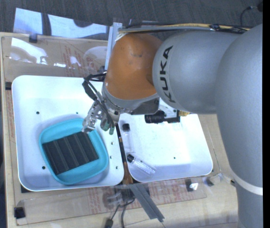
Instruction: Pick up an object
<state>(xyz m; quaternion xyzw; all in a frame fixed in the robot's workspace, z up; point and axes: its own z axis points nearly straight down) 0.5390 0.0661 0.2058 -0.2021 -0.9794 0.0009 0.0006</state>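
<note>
Blue tray (74,153) | end effector (97,120) at its upper rim

robotics lab | KUKA arm (197,65) | bench (54,56) | white bins (23,127)

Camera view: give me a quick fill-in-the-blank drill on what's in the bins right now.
1. The blue tray with the dark ribbed insert lies in the ____ bin.
2. The small clear tube lies in the ____ bin.
3. The gripper hangs over the tray's ____ corner.
4. The band above the arm's wrist is coloured ____.

Missing words: left; right; upper right; orange
</note>
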